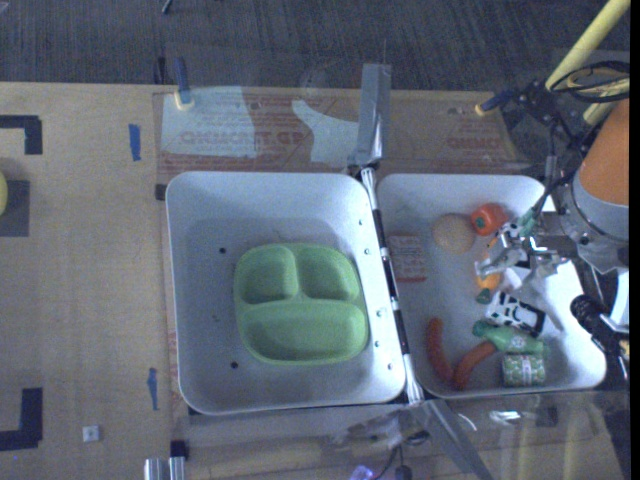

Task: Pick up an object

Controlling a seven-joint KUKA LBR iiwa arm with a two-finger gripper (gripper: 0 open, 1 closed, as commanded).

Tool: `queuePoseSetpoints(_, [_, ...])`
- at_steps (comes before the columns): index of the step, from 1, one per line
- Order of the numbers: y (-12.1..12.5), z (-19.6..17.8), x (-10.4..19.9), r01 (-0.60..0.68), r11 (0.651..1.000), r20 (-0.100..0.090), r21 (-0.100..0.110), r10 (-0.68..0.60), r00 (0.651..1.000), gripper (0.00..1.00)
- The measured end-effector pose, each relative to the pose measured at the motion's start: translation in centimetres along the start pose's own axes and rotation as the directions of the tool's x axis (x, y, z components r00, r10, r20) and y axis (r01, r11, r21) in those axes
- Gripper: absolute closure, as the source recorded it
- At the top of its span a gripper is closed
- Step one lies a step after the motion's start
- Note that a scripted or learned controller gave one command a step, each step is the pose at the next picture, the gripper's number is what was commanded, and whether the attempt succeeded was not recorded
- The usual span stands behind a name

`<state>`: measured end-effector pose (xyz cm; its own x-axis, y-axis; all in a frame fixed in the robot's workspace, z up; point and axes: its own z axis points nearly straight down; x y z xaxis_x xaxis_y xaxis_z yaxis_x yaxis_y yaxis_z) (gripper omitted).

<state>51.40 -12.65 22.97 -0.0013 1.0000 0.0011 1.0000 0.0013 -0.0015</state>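
Nearest the camera, at the right bin's (400, 200) six o'clock, lie sausages (452, 353) and a can (524, 370). Above them the gripper (512, 259) hovers mid-bin, finger state impossible to tell. A bun (453, 233) sits at its ten o'clock. It seems the approach step: next, descend and close on one item.

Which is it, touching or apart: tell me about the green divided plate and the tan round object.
Apart. The camera view shows the green divided plate in the left bin and the tan round object in the right bin, the bins' rims between them.
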Motion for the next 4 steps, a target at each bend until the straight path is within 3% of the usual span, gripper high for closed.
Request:
queuePoseSetpoints(1, [6.1,6.7,-2.1,-0.246,0.969,0.001,-0.003,0.246,0.969,0.00])
queuePoseSetpoints(2, [5.7,0.2,1.0,-0.123,0.992,0.001,-0.003,0.123,0.992,0.00])
queuePoseSetpoints(3, [4.0,12.9,-2.5,-0.122,0.993,0.001,-0.004,0.122,0.993,0.00])
queuePoseSetpoints(4, [4.0,12.0,-2.5,-0.124,0.992,0.002,-0.005,0.124,0.992,1.00])
